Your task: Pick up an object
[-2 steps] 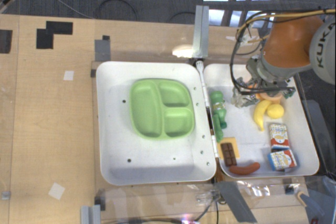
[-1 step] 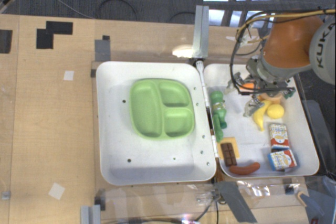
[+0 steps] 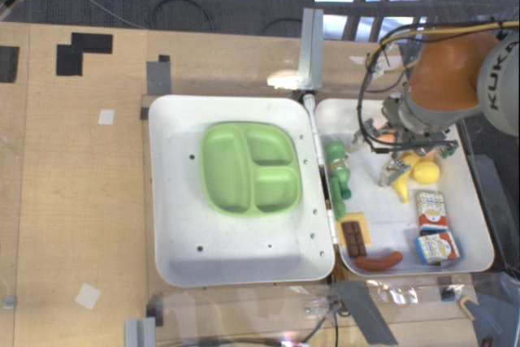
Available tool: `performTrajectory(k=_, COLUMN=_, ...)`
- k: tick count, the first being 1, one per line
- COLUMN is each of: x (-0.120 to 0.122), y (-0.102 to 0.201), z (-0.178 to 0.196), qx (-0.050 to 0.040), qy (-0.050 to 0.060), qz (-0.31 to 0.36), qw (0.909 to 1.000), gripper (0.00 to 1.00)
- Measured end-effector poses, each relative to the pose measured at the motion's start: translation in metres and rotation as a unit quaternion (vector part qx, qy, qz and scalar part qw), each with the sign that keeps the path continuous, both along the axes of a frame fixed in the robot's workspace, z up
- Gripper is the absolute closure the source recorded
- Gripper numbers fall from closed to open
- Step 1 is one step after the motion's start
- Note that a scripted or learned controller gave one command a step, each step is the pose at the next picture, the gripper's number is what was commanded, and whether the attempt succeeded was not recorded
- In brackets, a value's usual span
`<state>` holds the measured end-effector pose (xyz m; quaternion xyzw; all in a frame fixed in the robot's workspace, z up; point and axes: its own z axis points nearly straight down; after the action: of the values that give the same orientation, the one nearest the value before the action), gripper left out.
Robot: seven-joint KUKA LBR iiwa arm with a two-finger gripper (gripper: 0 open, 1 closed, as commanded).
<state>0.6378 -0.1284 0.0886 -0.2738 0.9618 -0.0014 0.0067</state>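
A yellow lemon (image 3: 426, 171) is seen in the right bin (image 3: 486, 244), just beside the gripper (image 3: 404, 162), which is lowered over the bin's upper half. Whether the gripper is open or closed on anything cannot be told, as the wrist and cables block it from above. A yellow banana-like piece (image 3: 400, 188) lies just below the lemon, touching or nearly touching it.

The arm (image 3: 443, 77) is reached in from the right of the lemon, its orange band held above the bin's far wall and the wrist pointed down.

Below the lemon, two small cartons (image 3: 431, 210) (image 3: 437, 246) are stood near the bin's right wall. To the lemon's left, a green toy (image 3: 337, 171) is laid along the dividing wall; lower down are a chocolate bar (image 3: 353, 234) on a yellow slab and a red sausage (image 3: 379, 260) by the near wall. Open floor is left between the lemon and the green toy. Well left of the lemon, a green divided plate (image 3: 249, 167) is set in the left bin (image 3: 187, 256), both bins being carried by the table (image 3: 73, 199).
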Motion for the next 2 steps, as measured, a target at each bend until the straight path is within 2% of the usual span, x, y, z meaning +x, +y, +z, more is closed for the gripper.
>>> performTrajectory(k=1, x=0.005, y=-0.021, z=0.000, qx=-0.0009, qy=0.000, qz=0.016, qw=0.9999, gripper=0.00)
performTrajectory(k=2, x=-0.075, y=-0.022, z=0.002, qx=-0.0008, qy=0.000, qz=0.006, qw=1.0000, gripper=0.00)
